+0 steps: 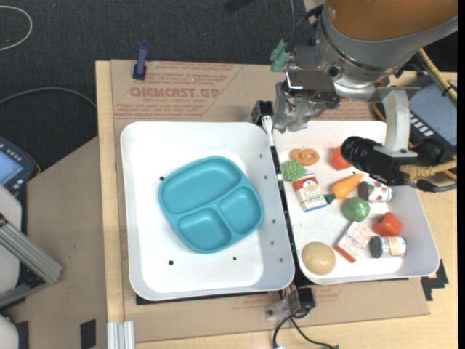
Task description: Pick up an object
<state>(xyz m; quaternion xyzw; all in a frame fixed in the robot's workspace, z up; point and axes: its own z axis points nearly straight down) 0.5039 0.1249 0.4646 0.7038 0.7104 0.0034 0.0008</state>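
Note:
The right bin (pixel 418 264) holds several toy foods: a pretzel (pixel 304 155), a green leafy piece (pixel 293 171), a small carton (pixel 311 193), a carrot (pixel 347 186), a green ball (pixel 356 209), a red pepper (pixel 388 224), a bun (pixel 318 257), a flat box (pixel 354 241) and a small can (pixel 389 247). My gripper (pixel 293 117) hangs over the back left corner of this bin, just behind the pretzel. Nothing shows beneath it or in it.
A blue divided plate (pixel 211 203) lies in the left bin (pixel 145 253). A black cylinder on a white bracket (pixel 372 160) reaches over the right bin's back right. The arm's large grey and orange body (pixel 385 20) covers the bench's far right.

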